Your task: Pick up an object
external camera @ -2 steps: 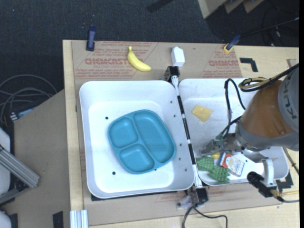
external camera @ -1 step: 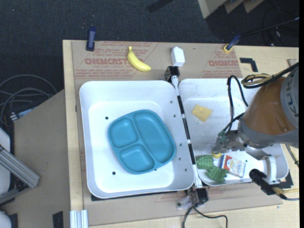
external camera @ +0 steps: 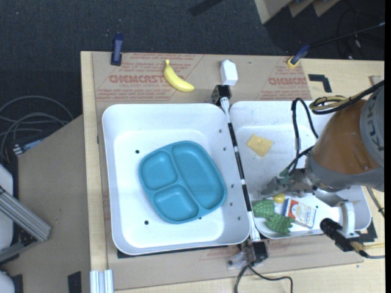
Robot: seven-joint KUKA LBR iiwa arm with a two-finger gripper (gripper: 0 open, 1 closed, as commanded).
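- Reference landmark: the divider (external camera: 235,157), the strip where the two white bins meet.
- Left bin (external camera: 122,182), on the far side of the divider from the arm: it holds a blue compartment tray (external camera: 181,180), lying flat near the bin's middle. Nothing in this bin is being handled.
- Right bin (external camera: 269,118), on the arm's side of the divider: a yellow wedge-shaped piece (external camera: 259,144) lies just beside the divider toward the bin's back. At the front corner, also just beside the divider, sits a cluster: a green leafy item (external camera: 272,217) and a small white carton with red and blue print (external camera: 300,213).
- Gripper (external camera: 287,185): located low over the front cluster, just above the green leafy item. The arm body covers most of it. Whether it is open or closed cannot be told, and no object is visibly gripped.
- Outside the bins: a banana (external camera: 177,79) rests on the bench beyond the back end of the divider.
- Progress, as a judgement: the approach to the cluster appears complete; a secure grasp and the lift are not confirmed. All candidate objects rest on the bin floor.
- Remaining: close on one item, raise it clear.
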